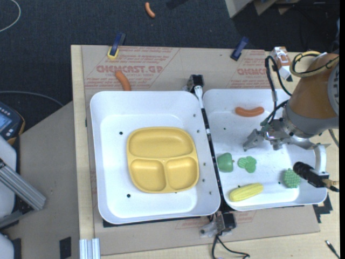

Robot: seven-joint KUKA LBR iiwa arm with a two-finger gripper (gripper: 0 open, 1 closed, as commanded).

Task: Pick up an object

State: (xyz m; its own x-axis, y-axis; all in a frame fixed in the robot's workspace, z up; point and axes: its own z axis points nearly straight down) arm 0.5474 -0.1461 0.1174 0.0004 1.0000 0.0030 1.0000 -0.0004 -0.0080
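Left bin [102, 144]: yellow divided plate [161, 159]. Right bin [226, 104]: green pepper [225, 162], broccoli [248, 163], corn cob [246, 192] near edge, sausage [249, 111] far. Gripper [257, 140] above broccoli, jaws apart, nothing held. Toys prob. light, stiff, slick plastic; grab broccoli across its middle.

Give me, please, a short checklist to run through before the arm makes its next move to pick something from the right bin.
1. Gripper over the right bin: ok.
2. Nothing between its fingers: ok.
3. Fingers spread to take an object: ok.
4. Sausage, green pepper, broccoli and corn lie apart from each other: ok.
5. Gripper centred above one target: not ok, it hangs between sausage and broccoli.
6. Height above the bin floor: cannot tell.
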